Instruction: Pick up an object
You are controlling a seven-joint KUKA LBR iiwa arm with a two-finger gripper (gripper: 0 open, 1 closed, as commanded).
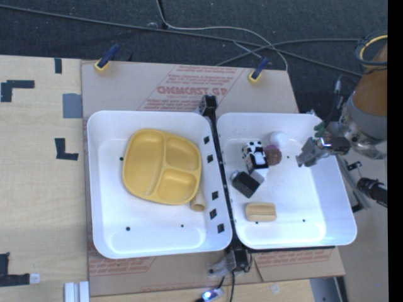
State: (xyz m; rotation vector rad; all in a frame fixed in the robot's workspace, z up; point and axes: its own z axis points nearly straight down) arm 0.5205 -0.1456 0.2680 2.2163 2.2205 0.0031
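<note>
The right bin [327, 194] holds a black-and-white toy [254, 154], a dark red ball [273, 155], a white ball [278, 138], a black block [245, 183] and a tan bread-like piece [261, 212]. My gripper [307, 156] hangs over the right side of this bin, to the right of the balls and apart from them. Nothing shows between its fingers. The left bin [107, 200] carries a yellow divided plate [162, 166] and a small tan cylinder [198, 202] at the plate's lower right edge.
A black divider strip [217, 175] runs between the two bins. Both bins rest on a cardboard sheet [189, 87] held by yellow clamps [107, 57]. Cables [252, 39] cross the dark floor behind. The arm's grey body [368, 109] stands at the right.
</note>
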